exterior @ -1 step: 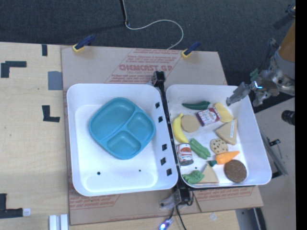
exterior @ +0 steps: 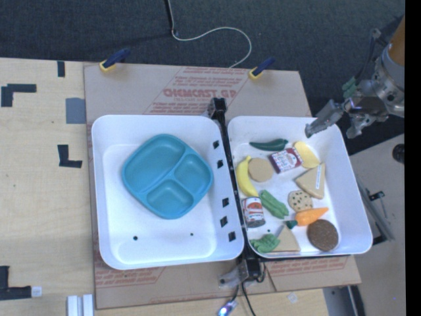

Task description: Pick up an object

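Your gripper (exterior: 337, 118) hangs at the right bin's (exterior: 352, 176) far right corner, just outside the rim, its two fingers spread wide with nothing between them. One grey finger (exterior: 320, 122) points down-left toward the rim; the other sits near the wrist. You see the arm (exterior: 395, 64) enter from the right, its orange band at the picture's edge.

Everything you could pick lies in the right bin. Taking the banana (exterior: 245, 176) as your mark: it lies along the bin's left wall. Just right of it sits a tan round cookie (exterior: 260, 170), and beyond that a dark red packet (exterior: 285, 159) touching a yellow lemon (exterior: 306, 154). Above the banana lies a green pepper (exterior: 269, 144). Below it stands a small can (exterior: 253, 210), with a green pod (exterior: 273, 203) just right of the can. Further right of the banana you find a cheese wedge (exterior: 312, 182), a spotted cookie (exterior: 300, 199), a carrot (exterior: 309, 216) and a brown round patty (exterior: 322, 234). A sandwich slice with green leaf (exterior: 276, 243) lies at the near wall.

Left of the banana, across the divider, the left bin (exterior: 105, 176) holds a blue sectioned plate (exterior: 167, 175).
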You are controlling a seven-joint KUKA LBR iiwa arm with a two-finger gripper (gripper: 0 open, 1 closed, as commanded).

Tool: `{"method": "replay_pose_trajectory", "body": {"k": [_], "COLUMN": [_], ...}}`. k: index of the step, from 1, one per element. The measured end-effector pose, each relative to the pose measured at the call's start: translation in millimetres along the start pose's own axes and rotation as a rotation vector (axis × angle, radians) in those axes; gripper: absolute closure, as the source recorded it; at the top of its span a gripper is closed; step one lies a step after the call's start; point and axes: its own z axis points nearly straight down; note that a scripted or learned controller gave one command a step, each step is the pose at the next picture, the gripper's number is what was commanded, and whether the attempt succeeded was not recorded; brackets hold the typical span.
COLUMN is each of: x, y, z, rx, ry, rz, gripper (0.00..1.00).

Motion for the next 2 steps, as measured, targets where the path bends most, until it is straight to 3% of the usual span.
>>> {"method": "replay_pose_trajectory", "body": {"k": [1,2], "x": [72.4,68.9], "y": [-46.3,-44.6], "z": [4.2,-5.4], "rx": [0.011,0.010], "ry": [0.002,-0.001], "rz": [0.000,0.005], "gripper": [0.00,1.00]}}
